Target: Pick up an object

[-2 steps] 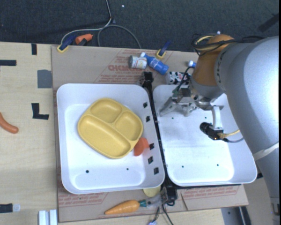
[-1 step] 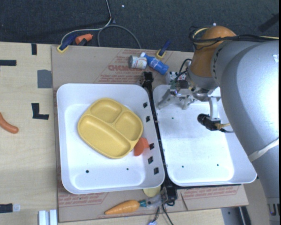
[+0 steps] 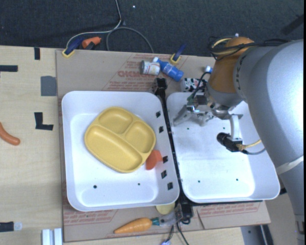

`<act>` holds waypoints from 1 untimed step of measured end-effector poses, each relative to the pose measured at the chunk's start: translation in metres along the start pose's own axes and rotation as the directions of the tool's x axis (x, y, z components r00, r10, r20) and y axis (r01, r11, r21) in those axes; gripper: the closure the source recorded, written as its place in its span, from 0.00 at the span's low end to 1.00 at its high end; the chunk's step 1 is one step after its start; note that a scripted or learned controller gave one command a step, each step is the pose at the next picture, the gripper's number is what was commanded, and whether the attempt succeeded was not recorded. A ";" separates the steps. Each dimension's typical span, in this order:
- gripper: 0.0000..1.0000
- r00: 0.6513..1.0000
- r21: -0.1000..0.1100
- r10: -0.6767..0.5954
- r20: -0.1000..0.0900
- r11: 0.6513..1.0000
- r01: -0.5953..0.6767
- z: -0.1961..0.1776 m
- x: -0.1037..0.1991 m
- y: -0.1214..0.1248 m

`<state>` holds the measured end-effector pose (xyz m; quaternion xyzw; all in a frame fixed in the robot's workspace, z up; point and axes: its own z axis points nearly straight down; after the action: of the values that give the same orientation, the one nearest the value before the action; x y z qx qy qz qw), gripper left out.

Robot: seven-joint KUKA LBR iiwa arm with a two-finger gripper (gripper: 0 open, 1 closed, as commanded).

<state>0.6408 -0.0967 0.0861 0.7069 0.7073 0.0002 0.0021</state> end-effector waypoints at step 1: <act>0.00 1.000 0.001 -0.002 -0.002 1.000 0.002 0.001 -0.005 0.028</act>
<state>0.6688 -0.1015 0.0853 0.7062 0.7080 0.0006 0.0009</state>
